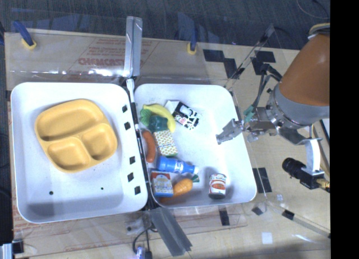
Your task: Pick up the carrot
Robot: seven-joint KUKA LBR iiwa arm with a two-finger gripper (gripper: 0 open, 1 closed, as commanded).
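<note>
The arm's orange band (311,64) and grey wrist bulk large at the right, closest to the lens, with the gripper (230,130) reaching left over the right edge of the right bin (238,157). Whether it is parted or closed cannot be told from this angle; nothing is visibly between its tips.

The carrot (183,186) lies at the near edge of that bin, its green top pointing right, touching a small red-and-white carton (161,185) on its left and lying just near of a blue bottle (175,166). A small can (217,185) stands just to its right. Farther back are a sausage (149,146), a checked packet (166,142), a banana (159,110) over something green, and a black-and-white box (186,115).

The risk, as I judge it, is crowding: a descent onto the carrot could catch the carton or bottle, or pinch two things at once, and the bin's near wall leaves little room for a finger on that side. The carrot's smooth taper may also let it slip out.

The left bin (22,157) holds a yellow divided tray (76,134). Both bins rest on a bench (84,56) covered with clear sheeting, dark carpet beyond.
</note>
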